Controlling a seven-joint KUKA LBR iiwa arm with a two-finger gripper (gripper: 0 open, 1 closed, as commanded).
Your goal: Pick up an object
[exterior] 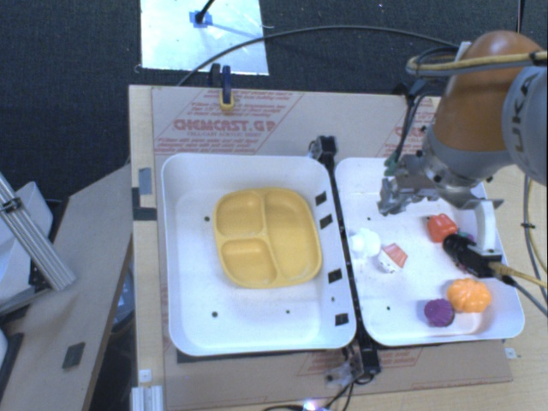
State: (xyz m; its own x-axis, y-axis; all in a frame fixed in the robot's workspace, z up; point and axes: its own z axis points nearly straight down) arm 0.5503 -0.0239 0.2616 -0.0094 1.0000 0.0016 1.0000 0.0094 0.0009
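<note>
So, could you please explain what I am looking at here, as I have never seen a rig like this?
This is one picture from a camera fixed above a bench, looking down at a slant. The grey and orange shape on the right is a robot arm. At its end is the gripper, the part that grasps things. It hangs over the back of the right bin.

Two shallow white bins sit side by side. The left bin holds a yellow divided plate. The right bin holds small items: a white piece, a red and white piece, an orange-red piece, an orange toy pumpkin and a purple lump.

I cannot see anything held in the gripper.
</note>
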